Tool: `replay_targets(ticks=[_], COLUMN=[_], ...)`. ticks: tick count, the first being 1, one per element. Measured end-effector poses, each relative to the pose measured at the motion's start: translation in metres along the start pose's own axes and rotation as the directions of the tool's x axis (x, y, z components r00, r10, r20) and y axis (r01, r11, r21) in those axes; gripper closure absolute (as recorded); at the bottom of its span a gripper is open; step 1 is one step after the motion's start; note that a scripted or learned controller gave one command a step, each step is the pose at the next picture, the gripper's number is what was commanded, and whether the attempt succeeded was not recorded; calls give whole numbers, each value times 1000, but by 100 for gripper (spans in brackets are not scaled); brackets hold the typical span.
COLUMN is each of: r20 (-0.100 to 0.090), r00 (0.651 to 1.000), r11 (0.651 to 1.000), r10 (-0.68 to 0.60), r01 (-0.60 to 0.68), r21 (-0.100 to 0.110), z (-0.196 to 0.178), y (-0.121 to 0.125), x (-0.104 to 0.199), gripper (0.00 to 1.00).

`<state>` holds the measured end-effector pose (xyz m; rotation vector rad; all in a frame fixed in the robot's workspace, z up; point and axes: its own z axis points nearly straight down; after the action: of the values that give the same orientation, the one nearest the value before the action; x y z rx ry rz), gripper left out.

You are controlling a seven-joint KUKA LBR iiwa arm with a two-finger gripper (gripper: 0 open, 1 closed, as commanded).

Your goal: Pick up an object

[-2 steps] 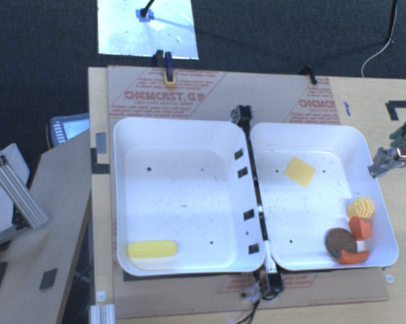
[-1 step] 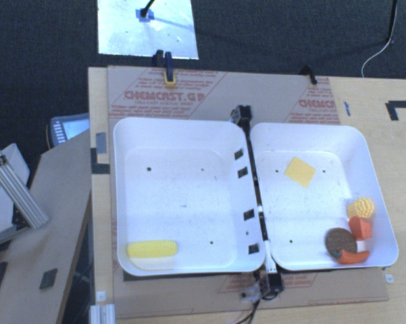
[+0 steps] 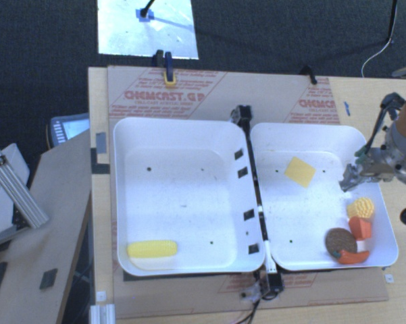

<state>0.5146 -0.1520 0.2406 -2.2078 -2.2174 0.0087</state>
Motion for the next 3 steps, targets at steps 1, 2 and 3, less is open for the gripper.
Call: replay_targets(ticks=[1,2,3], r20=[11,9,1], r00=[1000,1000,1000], r11=[1000,1000,1000], r10=[7,4,3], r01=[-7,-4,-3], r21=[-26,-20,-3], z=[-118,-159,-6], y=[-30,-30,-29], x=[-39,-55,-37], gripper=[100,100,100])
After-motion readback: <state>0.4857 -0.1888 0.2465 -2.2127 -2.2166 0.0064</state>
